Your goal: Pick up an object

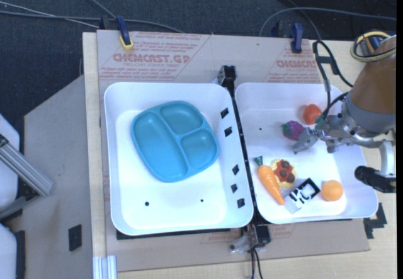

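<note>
Purple grapes (292, 128) lie just beside the gripper (306, 141).

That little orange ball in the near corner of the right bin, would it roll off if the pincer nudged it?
Probably. The orange ball looks round and smooth, so a sideways push would likely send it rolling. The right bin's raised rim should stop it. It looks small and likely light; its curved sides may slip from the pincer.
</note>
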Motion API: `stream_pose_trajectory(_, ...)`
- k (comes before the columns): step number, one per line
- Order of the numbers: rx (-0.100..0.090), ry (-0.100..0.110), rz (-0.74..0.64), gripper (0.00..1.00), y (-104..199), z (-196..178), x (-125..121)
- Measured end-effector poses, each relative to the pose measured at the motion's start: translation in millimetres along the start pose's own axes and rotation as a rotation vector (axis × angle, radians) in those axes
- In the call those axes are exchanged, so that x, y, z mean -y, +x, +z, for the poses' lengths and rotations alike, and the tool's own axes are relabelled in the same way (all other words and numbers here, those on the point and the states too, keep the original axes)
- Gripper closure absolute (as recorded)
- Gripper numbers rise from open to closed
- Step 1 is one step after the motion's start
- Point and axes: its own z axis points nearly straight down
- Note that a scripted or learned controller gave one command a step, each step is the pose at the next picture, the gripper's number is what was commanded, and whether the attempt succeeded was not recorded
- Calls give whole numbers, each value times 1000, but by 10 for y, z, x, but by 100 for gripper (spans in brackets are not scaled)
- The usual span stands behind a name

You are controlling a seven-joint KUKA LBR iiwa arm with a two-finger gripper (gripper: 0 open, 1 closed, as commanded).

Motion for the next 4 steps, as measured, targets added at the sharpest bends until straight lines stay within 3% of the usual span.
stream_pose_trajectory(1,0,0,0,0,15,610,-59)
stream_pose_trajectory(2,1,-6,0,100,9,465,-73)
stream_pose_trajectory(4,4,-12,-2,100,37,-604,-48)
